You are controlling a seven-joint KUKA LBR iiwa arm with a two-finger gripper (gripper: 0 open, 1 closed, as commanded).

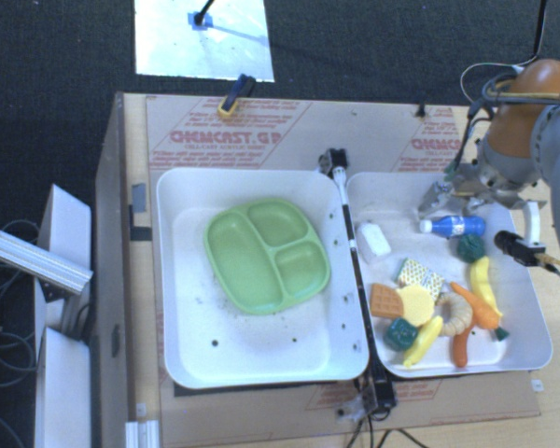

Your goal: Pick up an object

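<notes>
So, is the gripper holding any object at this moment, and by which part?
It cannot be told. The gripper is low over the right bin, just above the blue bottle, but no object visibly sits between its fingers.
</notes>
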